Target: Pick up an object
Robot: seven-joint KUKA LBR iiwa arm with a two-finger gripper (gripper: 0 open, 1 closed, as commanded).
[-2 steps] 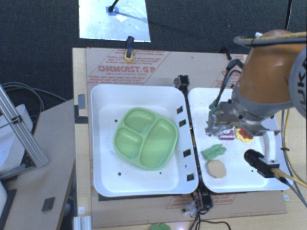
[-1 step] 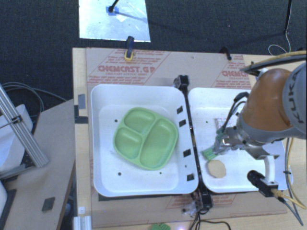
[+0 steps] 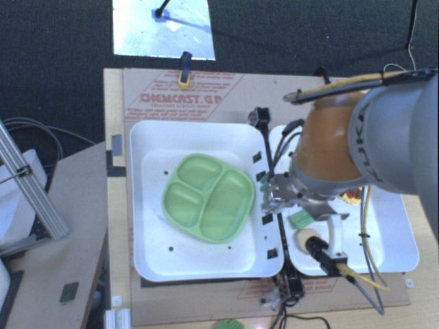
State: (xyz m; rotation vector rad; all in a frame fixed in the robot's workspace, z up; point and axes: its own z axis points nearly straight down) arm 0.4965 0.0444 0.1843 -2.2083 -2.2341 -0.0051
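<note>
- Bench: a board carries two shallow white bins side by side, resting on a sheet printed with red lettering
- Left bin: holds one green tray with three compartments, lying flat and slightly turned, near the bin's centre; it is well apart from the bin's left wall and nearer the right wall
- Right bin: largely covered by the arm; its lower right rim and part of its floor remain visible
- Arm: grey, entering from the right, with the orange band directly above the wrist; the wrist hangs over the left part of the right bin, close to the divide between the bins
- Gripper: seen at the foot of the wrist, just above the bin wall; whether it is spread or pressed together cannot be told, since the wrist body hides it from above
- Green block: a small ridged piece lying in the right bin just below the wrist; contact with the tool cannot be confirmed
- Cream object: a rounded item in the right bin, just beside the green block, on its lower side
- Red and yellow item: partly hidden behind the arm, in the right bin; its form is unclear
- Cables: yellow and black lines run from the wrist down across the right bin's front rim
- Clamp: a yellow and black clip stands at the far edge of the printed sheet
- No object is visibly lifted
</note>
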